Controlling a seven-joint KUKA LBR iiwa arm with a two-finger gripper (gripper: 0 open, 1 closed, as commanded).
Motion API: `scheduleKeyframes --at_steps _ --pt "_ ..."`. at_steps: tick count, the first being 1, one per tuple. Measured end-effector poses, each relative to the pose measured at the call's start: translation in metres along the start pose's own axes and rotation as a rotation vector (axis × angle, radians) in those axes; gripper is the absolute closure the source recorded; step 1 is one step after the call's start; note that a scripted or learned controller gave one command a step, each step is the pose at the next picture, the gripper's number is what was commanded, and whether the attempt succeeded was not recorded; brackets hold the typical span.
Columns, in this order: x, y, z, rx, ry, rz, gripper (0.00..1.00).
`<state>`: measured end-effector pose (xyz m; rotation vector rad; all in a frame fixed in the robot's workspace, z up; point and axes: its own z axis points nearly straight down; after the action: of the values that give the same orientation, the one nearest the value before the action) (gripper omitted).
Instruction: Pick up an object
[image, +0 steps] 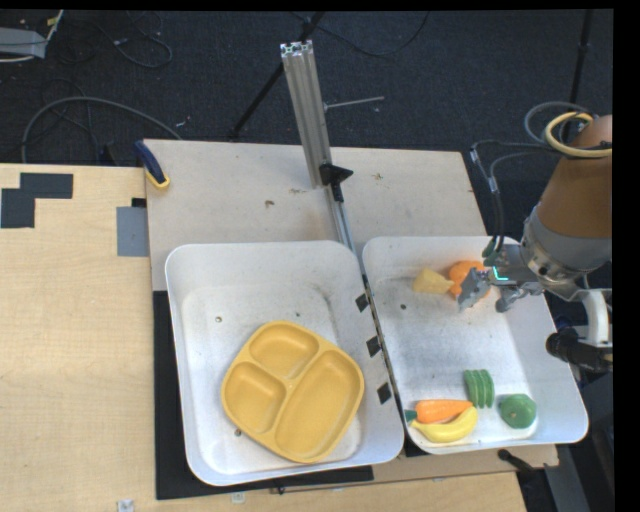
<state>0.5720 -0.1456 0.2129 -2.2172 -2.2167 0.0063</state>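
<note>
In the right bin (560, 425) (far end), fingers (470, 291) touch an orange toy (462, 270).

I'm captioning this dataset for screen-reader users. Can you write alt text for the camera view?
A grey robot arm reaches from the right, its gripper low over an orange item and a pale yellow piece in the right white bin, which also holds toy food. The left white bin holds a yellow divided plate.

Even, bright overhead light is washing the white bins (200, 300); shadows are lying soft, and fine detail is blurring slightly.
</note>
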Motion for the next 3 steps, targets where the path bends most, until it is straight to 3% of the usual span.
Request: scheduleKeyframes --at_steps 1,3 --pt "0.0 0.001 -0.002 -0.004 -0.001 0.0 0.0" --pt "0.005 0.0 0.088 0.0 0.0 0.001 0.0"
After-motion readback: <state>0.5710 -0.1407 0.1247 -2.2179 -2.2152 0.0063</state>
